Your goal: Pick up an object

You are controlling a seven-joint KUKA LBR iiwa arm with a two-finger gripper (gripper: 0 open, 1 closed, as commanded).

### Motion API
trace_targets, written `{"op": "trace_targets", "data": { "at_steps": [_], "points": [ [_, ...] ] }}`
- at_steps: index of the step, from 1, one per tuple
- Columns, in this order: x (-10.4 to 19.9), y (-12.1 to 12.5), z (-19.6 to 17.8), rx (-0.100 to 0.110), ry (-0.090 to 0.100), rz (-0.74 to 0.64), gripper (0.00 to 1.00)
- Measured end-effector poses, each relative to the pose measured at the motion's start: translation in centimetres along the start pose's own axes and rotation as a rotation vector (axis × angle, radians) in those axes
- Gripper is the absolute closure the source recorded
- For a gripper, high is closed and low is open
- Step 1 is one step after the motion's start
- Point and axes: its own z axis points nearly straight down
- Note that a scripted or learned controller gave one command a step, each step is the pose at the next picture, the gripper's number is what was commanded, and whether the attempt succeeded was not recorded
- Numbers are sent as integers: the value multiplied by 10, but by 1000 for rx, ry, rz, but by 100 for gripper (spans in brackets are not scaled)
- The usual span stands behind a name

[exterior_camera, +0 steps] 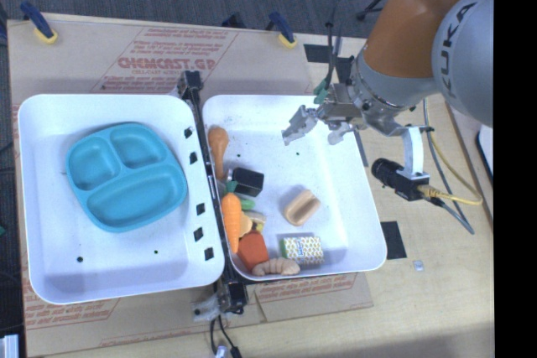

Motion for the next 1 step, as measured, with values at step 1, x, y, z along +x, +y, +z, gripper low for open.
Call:
{"op": "trace_targets", "data": {
  "at_steps": [1],
  "points": [
    [25, -21, 138, 3, 1, -153, 0]
  ]
}}
